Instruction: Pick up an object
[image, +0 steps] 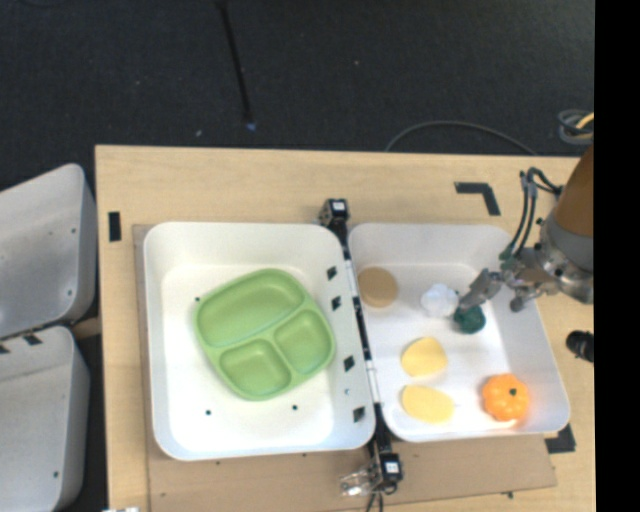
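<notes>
Camera view | small dark-green object lay in right bin, between clear lump and jaws | jaw state could not be told | judged light, rigid, possibly slippery; sides best pinched

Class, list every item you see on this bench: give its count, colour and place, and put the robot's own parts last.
Bins: 2, white, side by side on the bench; left bin, right bin.
Divided plate: 1, green, in the left bin.
Round disc: 1, tan, right bin, upper left.
Small pale object: 1, whitish, right bin, beside the gripper.
Dark green object: 1, right bin, at the gripper tip.
Yellow pieces: 2, right bin; one above the other.
Pumpkin: 1, orange, right bin, lower right.
Bench: 1, light wood.
Gripper: 1, grey, over the right bin.
</notes>
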